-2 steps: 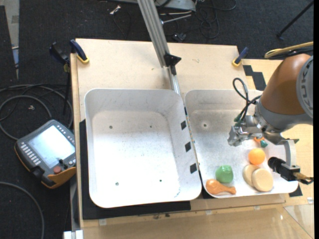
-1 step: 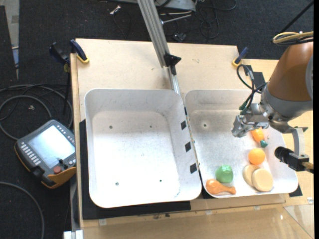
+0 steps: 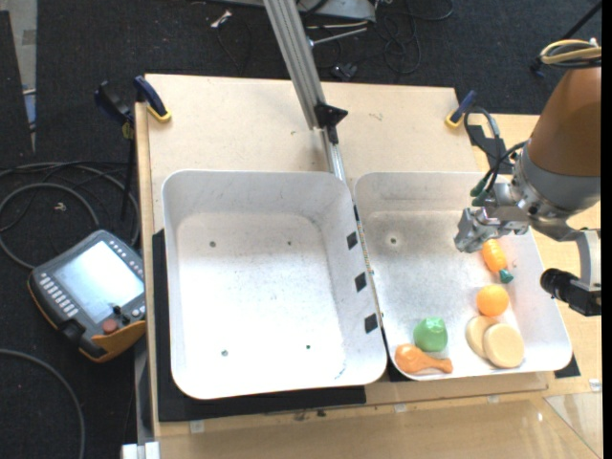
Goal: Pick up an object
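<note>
A wooden bench (image 3: 239, 122) stands on dark carpet strewn with cables and carries two shallow white bins side by side. The right bin (image 3: 421, 199) serves here as the landmark.

Nearest the camera, along the right bin's front edge, lie an orange drumstick-shaped toy (image 3: 421, 360), a green apple-like toy (image 3: 431, 334) just behind it, and a pale round bread-like piece (image 3: 498, 342) toward the front right corner. An orange ball (image 3: 492, 300) sits just behind the bread piece, close to it. Farther back, near the bin's right wall, a small orange carrot-like toy (image 3: 494, 257) with a green tip lies tilted.

The gripper (image 3: 470, 235) hangs over the right bin's back right part, just beside the carrot toy's upper end; whether its fingers are spread or pressed together cannot be told, and nothing is seen between them.

The left bin (image 3: 191, 208) adjoins the right bin's left wall. On the carpet beyond that, a teach pendant (image 3: 91, 295) with a screen lies. Behind the right bin, a grey metal pole (image 3: 296, 55) slants up across the bench.
</note>
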{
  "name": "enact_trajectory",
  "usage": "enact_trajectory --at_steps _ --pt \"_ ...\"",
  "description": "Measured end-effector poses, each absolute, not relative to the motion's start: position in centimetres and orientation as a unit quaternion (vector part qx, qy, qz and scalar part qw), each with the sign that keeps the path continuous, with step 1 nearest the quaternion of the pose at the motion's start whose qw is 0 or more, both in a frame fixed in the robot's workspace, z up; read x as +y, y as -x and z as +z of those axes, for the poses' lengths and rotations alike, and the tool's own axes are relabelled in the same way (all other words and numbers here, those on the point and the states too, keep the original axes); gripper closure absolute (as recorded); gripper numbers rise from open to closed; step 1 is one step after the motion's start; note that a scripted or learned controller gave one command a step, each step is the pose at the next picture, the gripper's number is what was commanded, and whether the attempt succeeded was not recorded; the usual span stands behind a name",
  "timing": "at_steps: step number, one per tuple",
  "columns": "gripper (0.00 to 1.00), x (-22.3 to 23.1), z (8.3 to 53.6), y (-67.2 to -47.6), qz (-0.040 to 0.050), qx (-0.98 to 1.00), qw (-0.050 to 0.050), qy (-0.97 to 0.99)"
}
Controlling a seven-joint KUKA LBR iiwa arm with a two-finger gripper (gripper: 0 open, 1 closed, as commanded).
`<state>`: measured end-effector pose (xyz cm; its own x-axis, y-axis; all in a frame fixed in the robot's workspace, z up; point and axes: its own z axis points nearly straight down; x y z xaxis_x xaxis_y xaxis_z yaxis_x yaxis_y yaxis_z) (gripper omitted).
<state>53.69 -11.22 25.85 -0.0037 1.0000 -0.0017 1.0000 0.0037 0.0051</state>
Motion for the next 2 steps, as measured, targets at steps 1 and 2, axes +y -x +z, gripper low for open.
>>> enact_trajectory --at_steps 1,2 --pt "1.00 -6.3 26.4 -55.7 0.0014 0.710 0.001 -0.704" --pt "1.00 -1.4 24.7 -57.8 0.0004 0.710 0.000 -0.704"
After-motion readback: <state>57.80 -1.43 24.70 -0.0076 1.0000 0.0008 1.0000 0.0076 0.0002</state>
